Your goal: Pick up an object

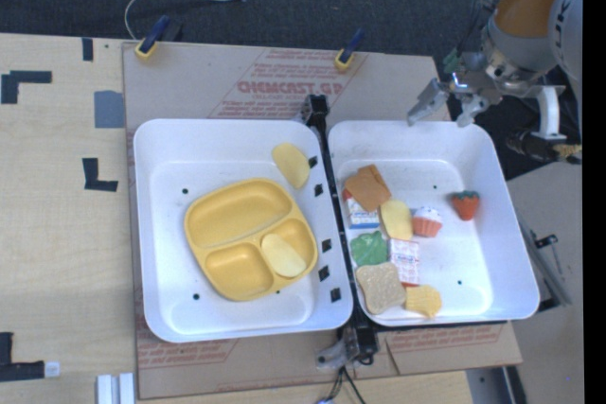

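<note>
Yellow plastic: a divided tray [248,237] lies in the left bin [151,232], a pale chip [282,254] in its 4 o'clock compartment. The right bin [492,232] holds toy foods, a strawberry [464,203] at 3 o'clock. At 1 o'clock, beyond that bin's rim, the gripper [443,109] hangs with fingers spread, gripping nothing.

The claw [443,106] hangs open above the right bin's [497,167] far rim, holding nothing; a yellow tray [248,237] lies in the left bin [156,203].
</note>
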### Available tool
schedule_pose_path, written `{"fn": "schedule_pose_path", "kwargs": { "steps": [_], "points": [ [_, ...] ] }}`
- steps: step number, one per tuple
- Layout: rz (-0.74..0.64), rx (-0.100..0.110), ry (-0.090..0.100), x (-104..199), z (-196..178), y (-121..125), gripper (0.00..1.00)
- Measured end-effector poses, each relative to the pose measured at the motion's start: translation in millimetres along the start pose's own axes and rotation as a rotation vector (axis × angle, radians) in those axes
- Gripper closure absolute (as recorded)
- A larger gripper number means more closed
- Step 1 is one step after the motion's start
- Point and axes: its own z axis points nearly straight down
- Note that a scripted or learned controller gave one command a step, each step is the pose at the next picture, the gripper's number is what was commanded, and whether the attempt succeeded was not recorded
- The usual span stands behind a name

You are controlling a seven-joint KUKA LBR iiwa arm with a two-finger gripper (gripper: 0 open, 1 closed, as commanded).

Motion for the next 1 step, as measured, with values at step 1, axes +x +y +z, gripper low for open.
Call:
{"fn": "schedule_pose_path", "kwargs": {
  "steps": [1],
  "points": [
    [0.003, 0.009, 0.001, -30.3, 162.5, -42.6, 0.0]
  ]
}}
